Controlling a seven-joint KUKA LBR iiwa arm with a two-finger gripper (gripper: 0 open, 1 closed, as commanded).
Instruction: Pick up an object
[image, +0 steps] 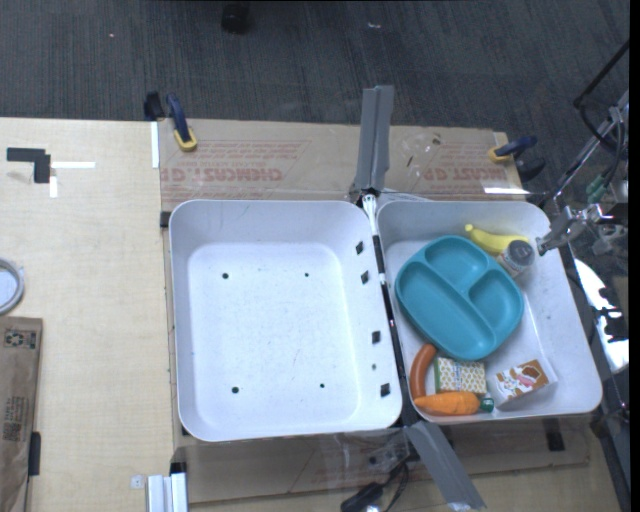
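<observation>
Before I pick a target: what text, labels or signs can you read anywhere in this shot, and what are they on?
Red print on the cardboard sheet behind the bins: upside down, too blurred to read.
Recycling-type mark on the brown bag at left: a symbol, no legible words.
Small carton in the right bin: picture printed, text too small.
Patterned packet beside it: unreadable.

left bin (200, 300) open, right bin (580, 330) crowded

Dark grey carpet floor (300, 60) runs along the far side; pale wooden bench (80, 260) spreads left, cardboard sheet (270, 165) clamped on it.
</observation>
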